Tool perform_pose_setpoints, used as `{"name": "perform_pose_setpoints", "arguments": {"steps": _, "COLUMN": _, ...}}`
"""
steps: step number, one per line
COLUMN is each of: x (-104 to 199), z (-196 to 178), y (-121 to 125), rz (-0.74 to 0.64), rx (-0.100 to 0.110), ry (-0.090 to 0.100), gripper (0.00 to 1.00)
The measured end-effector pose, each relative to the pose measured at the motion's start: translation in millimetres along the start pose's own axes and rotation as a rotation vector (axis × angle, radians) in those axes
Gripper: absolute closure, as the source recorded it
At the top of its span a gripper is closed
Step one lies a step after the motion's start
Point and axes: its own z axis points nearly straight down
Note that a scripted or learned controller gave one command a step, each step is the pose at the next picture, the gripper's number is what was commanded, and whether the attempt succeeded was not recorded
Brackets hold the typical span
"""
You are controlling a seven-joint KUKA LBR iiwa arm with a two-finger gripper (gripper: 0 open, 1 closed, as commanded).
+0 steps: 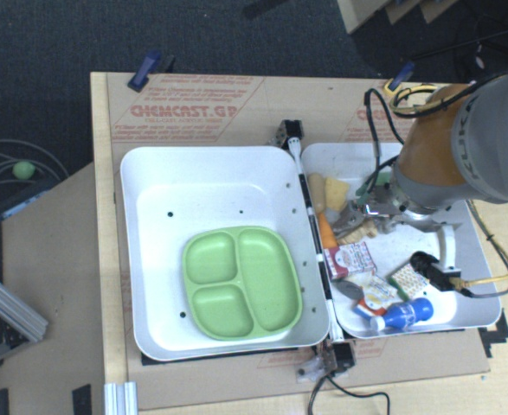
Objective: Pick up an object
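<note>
The arm (461,141) reaches down into the right bin (474,309), its jaws low near the bin's upper left part among the clutter; whether they are open or closed cannot be told. Just beside them lie a yellow block (334,193) and an orange item (324,230). Nearer the front lie a red packet (350,258) and a blue bottle (407,314). The left bin (150,188) holds a green divided plate (241,281).
</note>
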Motion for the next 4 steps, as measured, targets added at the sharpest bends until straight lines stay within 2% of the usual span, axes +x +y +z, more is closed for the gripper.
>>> {"name": "perform_pose_setpoints", "arguments": {"steps": 1, "x": -23, "z": -1, "y": 52, "rz": -0.001, "rx": -0.003, "ry": -0.001, "gripper": 0.0}}
{"name": "perform_pose_setpoints", "arguments": {"steps": 2, "x": 1, "z": 0, "y": 18, "rz": -0.001, "rx": 0.0, "ry": 0.001, "gripper": 0.0}}
{"name": "perform_pose_setpoints", "arguments": {"steps": 3, "x": 1, "z": -10, "y": 19, "rz": -0.001, "rx": -0.001, "ry": 0.0, "gripper": 1.0}}
{"name": "perform_pose_setpoints", "arguments": {"steps": 4, "x": 65, "z": -101, "y": -41, "rz": -0.002, "rx": -0.002, "ry": 0.001, "gripper": 1.0}}
